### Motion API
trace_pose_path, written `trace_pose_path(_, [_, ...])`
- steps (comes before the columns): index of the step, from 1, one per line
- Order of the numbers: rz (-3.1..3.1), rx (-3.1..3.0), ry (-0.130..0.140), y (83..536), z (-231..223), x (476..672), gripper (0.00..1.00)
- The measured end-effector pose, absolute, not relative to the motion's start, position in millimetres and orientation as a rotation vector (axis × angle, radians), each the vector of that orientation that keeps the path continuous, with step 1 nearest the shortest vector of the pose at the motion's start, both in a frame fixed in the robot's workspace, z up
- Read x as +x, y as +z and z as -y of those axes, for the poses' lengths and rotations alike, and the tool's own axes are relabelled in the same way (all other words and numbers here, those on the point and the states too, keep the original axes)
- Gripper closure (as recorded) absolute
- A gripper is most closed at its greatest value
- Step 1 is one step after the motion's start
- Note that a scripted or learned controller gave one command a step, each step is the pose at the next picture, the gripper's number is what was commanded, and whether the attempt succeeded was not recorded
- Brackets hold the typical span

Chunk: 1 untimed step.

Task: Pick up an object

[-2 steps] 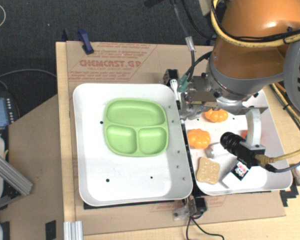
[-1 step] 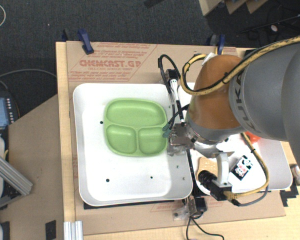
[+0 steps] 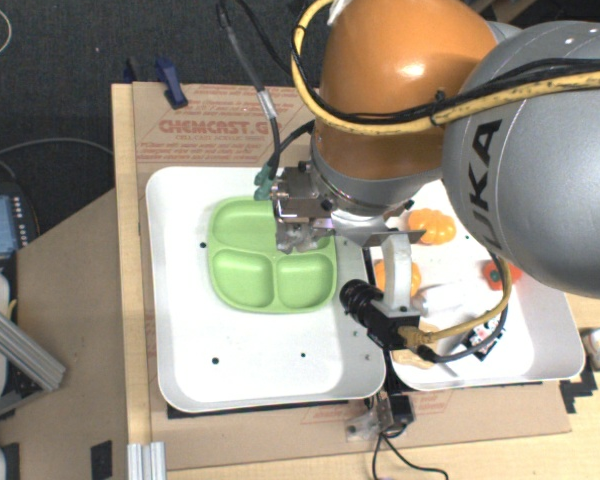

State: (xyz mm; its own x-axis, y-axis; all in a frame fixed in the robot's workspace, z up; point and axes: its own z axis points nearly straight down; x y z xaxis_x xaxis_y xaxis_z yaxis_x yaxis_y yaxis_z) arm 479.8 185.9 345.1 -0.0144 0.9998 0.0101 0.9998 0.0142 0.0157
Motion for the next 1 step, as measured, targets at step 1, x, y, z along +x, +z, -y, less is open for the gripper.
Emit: trace_pose_path(1, [-2.216,2.235,-0.021,212.0,-113.9,477.3,1.00])
